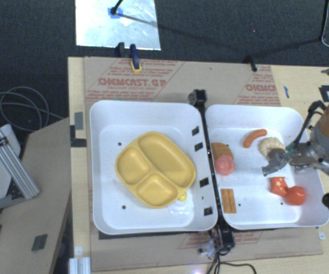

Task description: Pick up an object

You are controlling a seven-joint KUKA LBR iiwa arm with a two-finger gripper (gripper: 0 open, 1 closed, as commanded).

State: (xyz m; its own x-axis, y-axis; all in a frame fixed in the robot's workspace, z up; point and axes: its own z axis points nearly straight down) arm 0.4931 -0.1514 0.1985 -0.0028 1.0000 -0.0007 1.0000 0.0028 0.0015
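Several small toy foods lie in the right bin [301, 218], the red tomato [295, 195] nearest its front right corner: likely light, stiff and smooth, best pinched across its round middle. The gripper [273, 165] hangs just behind it; whether it is open I cannot tell. Farther off, the left bin [104, 210] holds a yellow divided plate [155, 168], and the cardboard-covered bench [170, 79] meets dark carpet.
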